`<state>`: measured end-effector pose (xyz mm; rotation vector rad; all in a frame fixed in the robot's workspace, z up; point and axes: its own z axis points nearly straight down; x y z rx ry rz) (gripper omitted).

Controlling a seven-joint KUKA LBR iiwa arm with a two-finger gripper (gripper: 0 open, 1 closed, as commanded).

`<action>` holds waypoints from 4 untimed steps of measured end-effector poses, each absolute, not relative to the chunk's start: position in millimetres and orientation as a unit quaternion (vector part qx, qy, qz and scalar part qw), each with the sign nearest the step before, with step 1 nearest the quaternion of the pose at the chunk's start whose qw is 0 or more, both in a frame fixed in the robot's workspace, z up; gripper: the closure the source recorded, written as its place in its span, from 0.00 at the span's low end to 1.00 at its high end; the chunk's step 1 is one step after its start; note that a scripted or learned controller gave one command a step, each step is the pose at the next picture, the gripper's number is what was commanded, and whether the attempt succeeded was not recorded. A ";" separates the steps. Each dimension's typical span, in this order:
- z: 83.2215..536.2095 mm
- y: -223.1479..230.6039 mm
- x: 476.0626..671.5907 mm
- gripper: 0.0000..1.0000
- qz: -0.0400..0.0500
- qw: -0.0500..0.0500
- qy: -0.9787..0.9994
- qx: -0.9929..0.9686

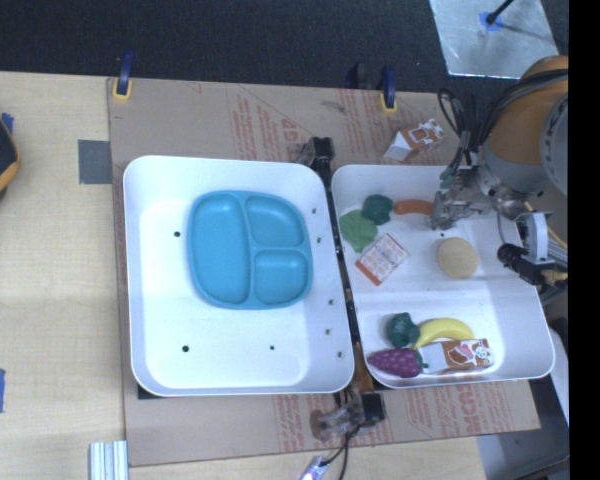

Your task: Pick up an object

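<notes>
In the right bin [525,313], nearest, lie purple grapes [395,362], a banana [442,329] and a small carton [467,354]. Farther back sit a tan ball [458,257] and a red-white packet [381,258]. The end effector [446,211] hangs just beyond the ball, seemingly carrying nothing; its spread is unclear.

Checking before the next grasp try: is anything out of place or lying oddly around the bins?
One thing: a small carton lies on its side on the cardboard behind the right bin, outside both bins. The other items sit inside that bin, and the blue tray rests flat in the left one.
</notes>
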<state>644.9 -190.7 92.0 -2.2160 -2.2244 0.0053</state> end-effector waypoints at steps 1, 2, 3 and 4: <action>150.4 -211.8 656.7 1.00 0.000 0.000 -0.708 -0.706; 149.9 -211.6 656.5 0.00 0.001 0.001 -0.708 -0.706; 182.7 -211.9 603.7 0.00 0.001 0.001 -0.708 -0.706; 91.2 -204.1 591.6 0.00 0.002 0.002 -0.709 -0.705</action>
